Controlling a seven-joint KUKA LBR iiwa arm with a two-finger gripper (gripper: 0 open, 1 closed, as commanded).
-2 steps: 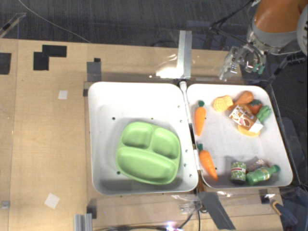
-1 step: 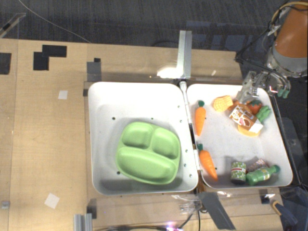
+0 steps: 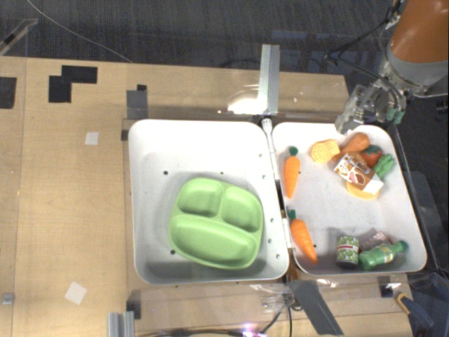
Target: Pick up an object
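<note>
My gripper hung over the far rim of the right bin, up at the bin's back corner, and whether it was apart or together I could not tell from that angle. Nothing showed clamped in it. The orange band of my arm sat high at the right, well above the bench.

Down in that right bin, just beneath my gripper, lay a cluster: a yellow corn piece, an orange drumstick touching it, a brown and white packet and a small red and green piece crowded beside them. Along the bin's left wall stood one carrot, its green top toward the back, and a second carrot lay nearer the front, tilted. At the front right corner sat a dark can beside a green bottle on its side.

The left bin held a green divided tray, lying flat, well apart from my gripper
</note>
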